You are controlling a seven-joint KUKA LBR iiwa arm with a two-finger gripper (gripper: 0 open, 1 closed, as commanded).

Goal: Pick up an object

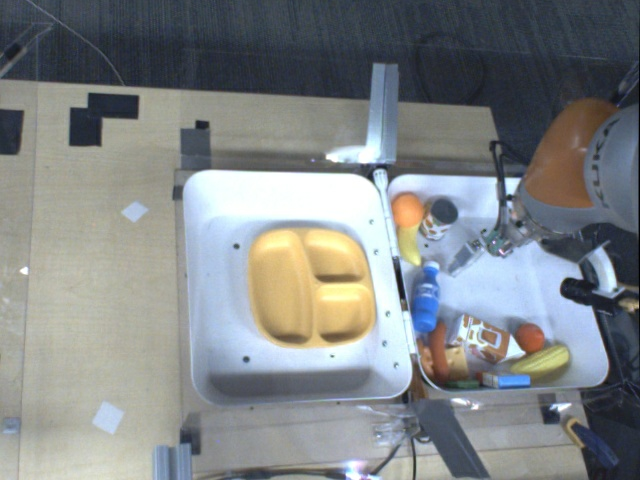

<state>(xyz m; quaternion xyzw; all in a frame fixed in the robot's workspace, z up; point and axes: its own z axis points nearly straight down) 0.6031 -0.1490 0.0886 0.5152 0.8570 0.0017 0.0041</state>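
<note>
Arm in from three o'clock, and the gripper (466, 258) hangs low over the right bin (560, 313), near its bare middle. How its fingers stand is too small to tell, and nothing shows between them. At nine o'clock of it stands the blue bottle (426, 296); the orange (406, 209) and small jar (436, 218) sit at eleven. The yellow tray (308, 285) lies in the left bin (215, 298).
</note>
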